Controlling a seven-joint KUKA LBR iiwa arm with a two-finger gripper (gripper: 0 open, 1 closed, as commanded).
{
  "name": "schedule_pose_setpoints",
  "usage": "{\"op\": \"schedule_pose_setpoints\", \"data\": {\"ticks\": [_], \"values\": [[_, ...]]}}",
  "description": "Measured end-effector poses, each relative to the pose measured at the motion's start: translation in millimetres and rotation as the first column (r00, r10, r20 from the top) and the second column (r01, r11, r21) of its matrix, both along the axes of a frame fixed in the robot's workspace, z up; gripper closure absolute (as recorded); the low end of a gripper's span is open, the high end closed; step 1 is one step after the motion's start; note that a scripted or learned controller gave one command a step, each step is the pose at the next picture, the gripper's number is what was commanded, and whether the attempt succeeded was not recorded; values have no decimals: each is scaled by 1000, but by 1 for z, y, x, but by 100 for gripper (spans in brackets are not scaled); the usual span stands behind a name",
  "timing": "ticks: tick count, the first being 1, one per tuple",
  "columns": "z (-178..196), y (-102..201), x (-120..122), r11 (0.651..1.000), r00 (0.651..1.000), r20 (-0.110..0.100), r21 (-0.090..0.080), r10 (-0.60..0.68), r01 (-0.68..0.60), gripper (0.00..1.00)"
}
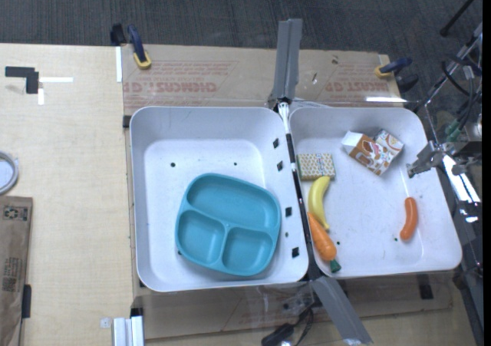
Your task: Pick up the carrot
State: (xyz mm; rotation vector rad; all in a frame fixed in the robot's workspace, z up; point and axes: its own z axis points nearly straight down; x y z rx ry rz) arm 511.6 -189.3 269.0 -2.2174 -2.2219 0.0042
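We see two white bins side by side on the bench. The left bin [146, 183] holds a blue divided plate [228, 224]. In the right bin [430, 256], the carrot [322, 239] lies near the front left corner, along the left wall, its top end touching the lower end of a banana [318, 199]. Just above the banana sits a small cracker [315, 165], and a snack box [374, 150] lies further back. A sausage [410, 219] rests toward the right wall, well apart from the carrot. The gripper [430, 160] hangs over the right rim of that bin; we cannot tell how it is set.
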Motion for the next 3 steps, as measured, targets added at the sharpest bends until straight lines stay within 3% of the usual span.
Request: {"op": "schedule_pose_setpoints", "data": {"ticks": [1, 2, 3], "values": [[8, 0, 1, 1000, 1000, -2, -1, 2, -2, 100], [8, 0, 1, 1000, 1000, -2, -1, 1, -1, 0], [-65, 4, 49, 999, 999, 0, 0, -43, 43, 0]]}}
